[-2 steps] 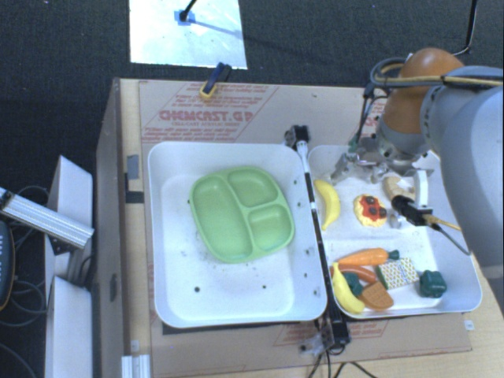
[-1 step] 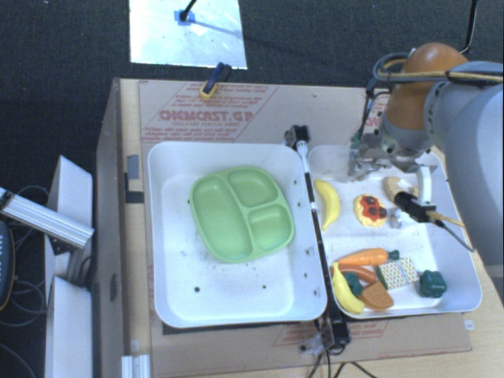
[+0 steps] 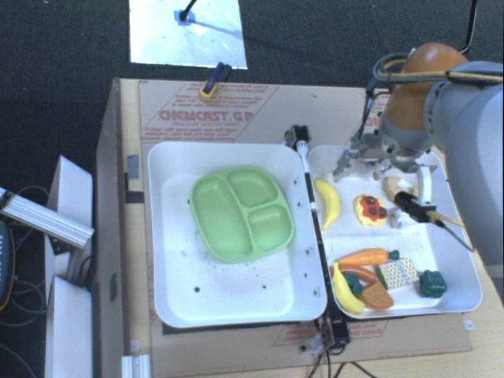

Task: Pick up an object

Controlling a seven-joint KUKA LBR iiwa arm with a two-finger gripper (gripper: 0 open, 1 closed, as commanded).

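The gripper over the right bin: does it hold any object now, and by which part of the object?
It cannot be told. The gripper is low over the far end of the right bin, near the banana and the pizza slice, but no object shows between its fingers.

The arm (image 3: pixel 465 109) runs off the right edge, hiding the right bin's (image 3: pixel 465 290) far corner

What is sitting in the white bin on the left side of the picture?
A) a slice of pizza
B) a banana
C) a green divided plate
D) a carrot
C: the green divided plate lies in the left bin, while the food toys, such as the banana and carrot, lie in the right bin.
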